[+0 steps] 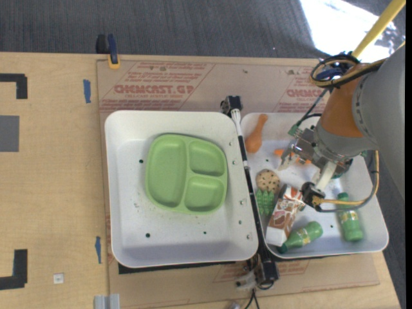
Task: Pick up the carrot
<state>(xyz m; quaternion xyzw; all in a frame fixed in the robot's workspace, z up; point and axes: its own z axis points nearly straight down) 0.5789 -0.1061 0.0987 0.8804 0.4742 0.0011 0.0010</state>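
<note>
Carrot [256, 132] is lying in the right bin [283, 122], in its far left corner, resting close along the left wall with its thin end pointing toward the far edge. Gripper [298, 152] is hanging over the middle of that bin, near the carrot but clear of it, with nothing visibly held (whether its jaws are apart or together cannot be told from this angle). Toward the near left corner, a cookie [268, 180] is sitting beside the left wall, and a carton [286, 212] is lying tilted just nearer than it. A green bottle [302, 234] is lying against the carton's near end, and a second green bottle [351, 224] is resting by the near right corner. In the left bin [125, 140], a green divided plate [187, 172] is sitting about in the middle.
</note>
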